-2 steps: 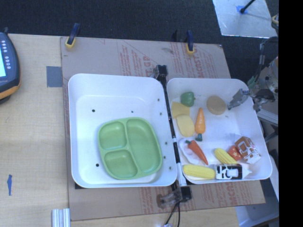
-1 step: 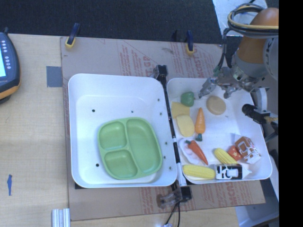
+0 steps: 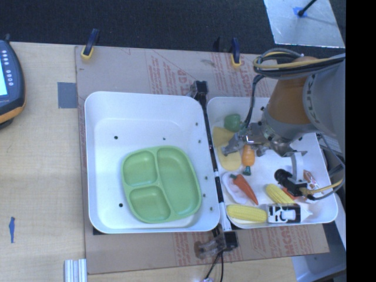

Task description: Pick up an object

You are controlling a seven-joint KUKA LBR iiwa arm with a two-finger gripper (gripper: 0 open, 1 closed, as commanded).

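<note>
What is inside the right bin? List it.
In the right bin: a carrot, two corn cobs, a green piece, a yellow slab. The arm covers the rest.

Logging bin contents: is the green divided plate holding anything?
Empty. The green divided plate in the left bin shows three bare compartments.

My bench (image 3: 41, 175) is pale wood, and a brown cardboard sheet (image 3: 147, 69) lies flat over its middle, pinned at the far edge by two blue-and-yellow clamps (image 3: 89, 44). On that sheet sit two white bins, touching side by side: the left bin (image 3: 106, 110) at nine o'clock, the right bin (image 3: 326, 207) at three. A handheld pendant (image 3: 9, 78) rests at ten o'clock, grey tape (image 3: 67, 94) just beside the cardboard.
</note>
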